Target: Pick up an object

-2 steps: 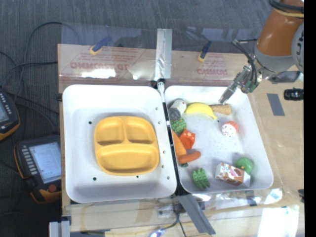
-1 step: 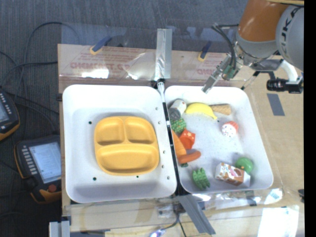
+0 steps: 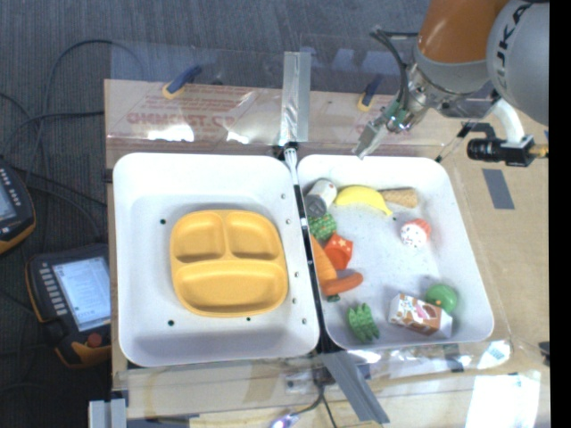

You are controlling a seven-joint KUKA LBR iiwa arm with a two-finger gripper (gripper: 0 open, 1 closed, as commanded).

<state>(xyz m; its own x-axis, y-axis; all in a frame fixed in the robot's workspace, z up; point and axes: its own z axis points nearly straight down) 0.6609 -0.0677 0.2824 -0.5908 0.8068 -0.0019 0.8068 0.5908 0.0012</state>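
Bench (image 3: 526, 266): two white bins | left bin (image 3: 143, 328): one yellow divided tray (image 3: 229, 261) | right bin (image 3: 464, 239): one banana (image 3: 361, 198), one carton (image 3: 417, 314) | gripper (image 3: 368, 143): above far rim, finger state cannot be told

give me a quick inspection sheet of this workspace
surface: bench with left bin and right bin side by side
job's things: banana, green ball, small carton and other toy foods in the right bin
clutter: yellow divided tray in the left bin
grippers: tool above the right bin's far rim, holding nothing
cables: black cables on the floor at left
surroundings: two handheld screens at left; blue clamps on the back board
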